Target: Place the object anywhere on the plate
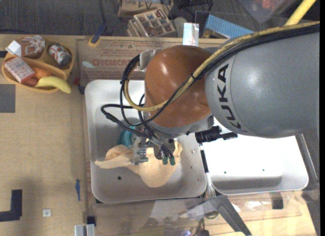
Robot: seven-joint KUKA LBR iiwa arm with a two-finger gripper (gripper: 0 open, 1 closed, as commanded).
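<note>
My gripper [153, 157] hangs low over the left bin [96, 128], under the orange wrist band. Its fingers [139, 155] stand apart, and between them I see only the tan surface below, so it is open. A tan plate [155, 175] lies on the bin floor right under the fingertips, partly covered by the wrist. A pale tan, flat, floppy piece [114, 157] stretches left from the plate. A teal object [125, 138] sits just up and left of the gripper, half hidden behind cables, and is not between the fingers.
The right bin [264, 174] lies under the arm's grey body. A yellow bowl with toy food and a banana [35, 70] stands on the bench at the far left. Black cables [117, 115] loop over the left bin's upper half.
</note>
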